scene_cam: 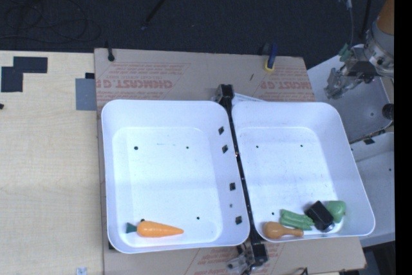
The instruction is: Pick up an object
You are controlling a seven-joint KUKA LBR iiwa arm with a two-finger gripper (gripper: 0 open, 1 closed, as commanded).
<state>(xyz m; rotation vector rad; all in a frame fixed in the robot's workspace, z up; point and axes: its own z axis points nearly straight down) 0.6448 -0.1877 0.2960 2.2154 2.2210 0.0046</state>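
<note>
1. Grey two-finger gripper raised at upper right, outside both bins; not possible to tell its state.
2. In left shallow white bin, near front edge: orange plastic carrot.
3. In right shallow white bin, front corner: green pods, black block, tan pear-shaped toy, close together.

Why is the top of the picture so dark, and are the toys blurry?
In the camera view, light falls on the white bins, while the floor behind stays dim; the carrot looks fairly sharp, the gripper at the right a little soft and grainy.
</note>
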